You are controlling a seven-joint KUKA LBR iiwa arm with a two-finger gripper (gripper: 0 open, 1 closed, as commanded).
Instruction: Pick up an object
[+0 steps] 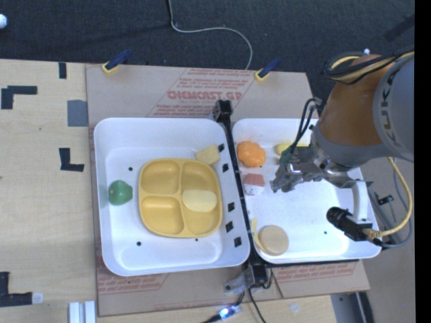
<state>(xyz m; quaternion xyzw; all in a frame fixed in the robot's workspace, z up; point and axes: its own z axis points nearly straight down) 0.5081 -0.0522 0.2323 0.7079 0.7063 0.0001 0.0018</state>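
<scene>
Two white bins [108,234] sit on cardboard [202,93] over the wooden worktop [40,200]; dark carpet [81,12] lies far. My gripper [288,177] hangs above the right bin.

Grey arm [404,106] with broad orange band [350,113] (yellow and black cables looped alongside), dark metal claw [286,177].

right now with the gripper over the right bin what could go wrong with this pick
1. The gripper hovers between the orange object and the small pink-and-white piece, so a descent may land on bare bin floor.
2. Both pieces lie close to the divider wall between the bins, so a finger could strike it.
3. The orange object looks rounded and might roll out of a closing grip.
</scene>
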